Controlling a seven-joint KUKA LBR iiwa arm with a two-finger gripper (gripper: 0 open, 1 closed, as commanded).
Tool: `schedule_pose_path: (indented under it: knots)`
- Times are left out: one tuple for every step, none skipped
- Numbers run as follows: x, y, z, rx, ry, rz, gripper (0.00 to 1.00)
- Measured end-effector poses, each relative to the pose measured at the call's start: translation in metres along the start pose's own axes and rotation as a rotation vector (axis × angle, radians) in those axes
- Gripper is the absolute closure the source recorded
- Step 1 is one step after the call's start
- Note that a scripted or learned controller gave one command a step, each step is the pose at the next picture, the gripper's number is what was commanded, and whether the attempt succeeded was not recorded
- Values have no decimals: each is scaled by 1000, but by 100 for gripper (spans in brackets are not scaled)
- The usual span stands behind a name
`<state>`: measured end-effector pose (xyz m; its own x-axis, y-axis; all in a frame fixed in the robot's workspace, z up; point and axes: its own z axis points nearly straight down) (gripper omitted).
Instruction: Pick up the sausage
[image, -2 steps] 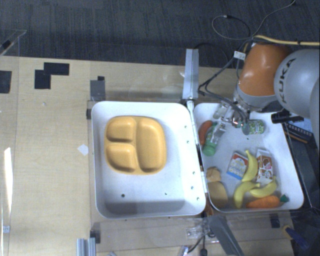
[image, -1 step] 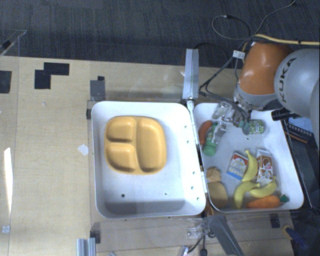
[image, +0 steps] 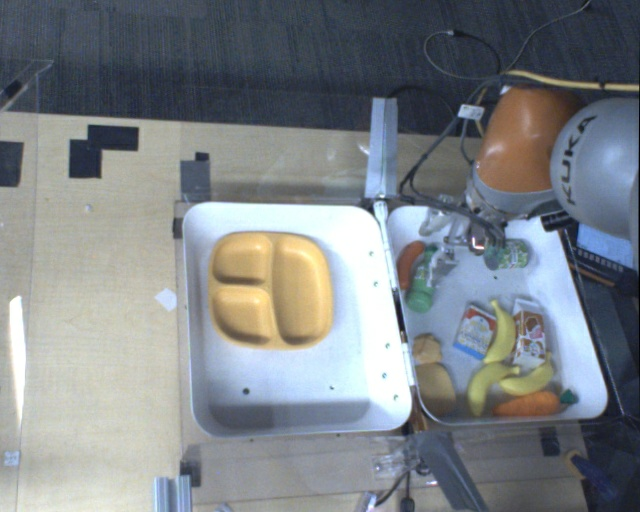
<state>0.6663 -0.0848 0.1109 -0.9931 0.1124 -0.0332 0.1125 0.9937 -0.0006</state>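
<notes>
Overhead slanted view of a wooden desk bearing two shallow white bins side by side. The left bin contains a yellow plate divided into three compartments, lying in the bin's upper half. The right bin holds the loose items. The sausage, a reddish-brown piece, lies at the bin's upper left, close to the wall shared with the left bin, and touches or slightly overlaps the upper end of a green bottle that lies tilted just beside it. The grey arm, with its orange band, reaches in from the right over the bin's upper edge. The end effector hangs above the upper middle of the right bin, to the right of the sausage and near it, without touching it; whether the end effector is wide or narrow cannot be told from this angle, and nothing is seen between its parts. A small green-and-white packet lies just right of the end effector. Lower in the bin lie two small cartons, two bananas, an orange carrot along the lower edge, and two brownish, potato-like lumps at lower left.
</notes>
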Motion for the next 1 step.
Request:
schedule_pose_path:
  knots:
    - [-8,-7,1,-3,13,-144,0]
